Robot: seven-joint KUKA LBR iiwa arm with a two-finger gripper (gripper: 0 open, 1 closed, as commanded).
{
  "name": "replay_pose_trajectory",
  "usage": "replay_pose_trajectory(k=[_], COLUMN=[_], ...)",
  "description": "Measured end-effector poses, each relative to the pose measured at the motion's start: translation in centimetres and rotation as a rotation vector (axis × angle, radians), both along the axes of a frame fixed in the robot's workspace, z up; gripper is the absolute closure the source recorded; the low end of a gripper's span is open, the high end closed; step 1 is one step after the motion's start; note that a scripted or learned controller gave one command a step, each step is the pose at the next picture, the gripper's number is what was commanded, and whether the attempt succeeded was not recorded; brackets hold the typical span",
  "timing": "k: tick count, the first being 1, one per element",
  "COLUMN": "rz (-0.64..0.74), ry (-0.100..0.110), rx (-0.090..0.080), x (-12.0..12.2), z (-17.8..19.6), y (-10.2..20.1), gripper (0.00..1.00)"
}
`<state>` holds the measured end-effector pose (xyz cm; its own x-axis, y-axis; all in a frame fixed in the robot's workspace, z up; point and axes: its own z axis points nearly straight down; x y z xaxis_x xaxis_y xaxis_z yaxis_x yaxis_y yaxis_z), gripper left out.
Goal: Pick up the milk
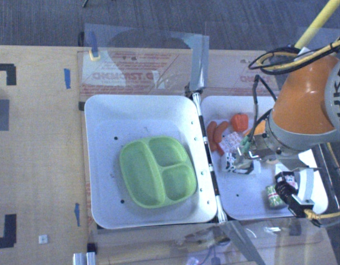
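1. Two white bins sit side by side on the bench. The left bin (103,120) holds a green divided plate (157,171) with three compartments, lying flat near the bin's middle.
2. The right bin (236,197) holds the loose items and the working end of the arm.
3. The arm's orange band (305,101) and grey wrist cover the upper right part of the right bin. The gripper (241,160) hangs below them, over the middle of that bin.
4. Milk: a small white carton with black cow-like patches (230,163) lies on the bin floor just at the gripper's tip, left of centre in the right bin. Carton and gripper look to be touching, but the overlap in the view makes this uncertain.
5. Jaw state: cannot tell. The wrist body and cabling hide the fingertips, so whether the carton is between them is not readable.
6. Just above the milk lies a pale packet with red speckles (231,141). Left of it, beside the bin's left wall, are two red-orange pieces (216,134), and an orange block (240,121) sits above them.
7. A small green can (273,196) rests near the bin's lower right, well apart from the milk, beside a black-and-white fitting on the arm.
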<state>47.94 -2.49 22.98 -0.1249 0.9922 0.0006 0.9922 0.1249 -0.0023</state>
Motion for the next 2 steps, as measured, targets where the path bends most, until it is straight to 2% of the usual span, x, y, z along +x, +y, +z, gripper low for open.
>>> replay_pose_trajectory(k=[1, 2], rz=[-0.365, -0.102], ry=[0.002, 0.001], rx=[-0.001, 0.000], x=[0.2, 0.0], z=[-1.9, -2.4], y=[4.7, 2.4], gripper=[1.00, 1.00])
